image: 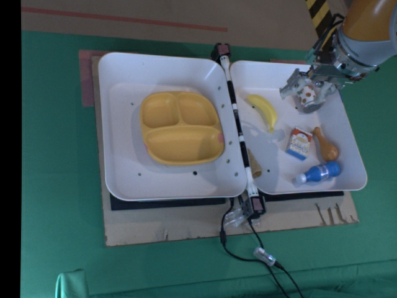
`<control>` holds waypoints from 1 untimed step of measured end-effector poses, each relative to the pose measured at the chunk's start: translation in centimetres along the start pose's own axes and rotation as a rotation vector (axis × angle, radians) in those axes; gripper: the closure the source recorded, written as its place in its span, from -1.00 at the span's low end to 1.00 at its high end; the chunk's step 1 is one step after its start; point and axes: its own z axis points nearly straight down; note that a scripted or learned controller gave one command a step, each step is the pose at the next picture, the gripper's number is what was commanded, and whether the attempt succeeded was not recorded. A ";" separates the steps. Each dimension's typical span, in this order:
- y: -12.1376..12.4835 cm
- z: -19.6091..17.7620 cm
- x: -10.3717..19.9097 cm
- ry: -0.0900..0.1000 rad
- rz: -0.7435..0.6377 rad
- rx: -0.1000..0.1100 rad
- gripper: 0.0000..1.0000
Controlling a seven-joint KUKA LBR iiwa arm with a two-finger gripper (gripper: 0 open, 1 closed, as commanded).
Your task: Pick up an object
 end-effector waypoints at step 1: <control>1.7 10.5 -6.5 -0.004 0.002 0.000 -1.00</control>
